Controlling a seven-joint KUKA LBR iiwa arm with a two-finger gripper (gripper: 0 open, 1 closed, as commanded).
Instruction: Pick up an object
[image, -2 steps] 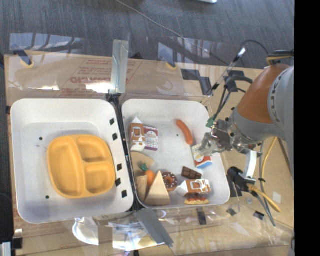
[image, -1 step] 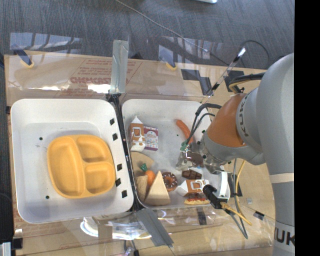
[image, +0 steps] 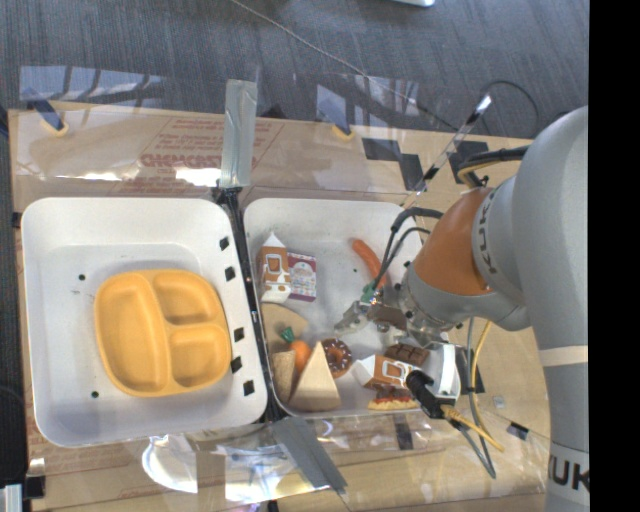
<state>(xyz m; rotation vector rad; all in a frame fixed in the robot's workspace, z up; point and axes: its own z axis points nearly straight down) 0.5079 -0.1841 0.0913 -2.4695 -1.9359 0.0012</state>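
My gripper (image: 388, 335) hangs low over the right half of the right bin (image: 330, 215), below the arm's orange band. Right under and beside it lie a brown chocolate bar (image: 405, 353), a small orange-and-white carton (image: 385, 373) and a flat red-brown piece (image: 390, 402). Left of these sit a chocolate donut (image: 337, 355), a tan cheese wedge (image: 315, 380) and a small carrot piece (image: 300, 352). At the bin's back are a long carrot (image: 366, 257), a little house-shaped carton (image: 273, 268) and a purple-and-white packet (image: 302, 276). Nothing is visibly held.
The left bin (image: 60, 230) holds a yellow divided plate (image: 160, 330). A grey tape strip (image: 238, 130) runs along the wall between the bins. Cables (image: 470, 420) trail by the right bin's front right corner. The arm's grey body covers the bin's right side.
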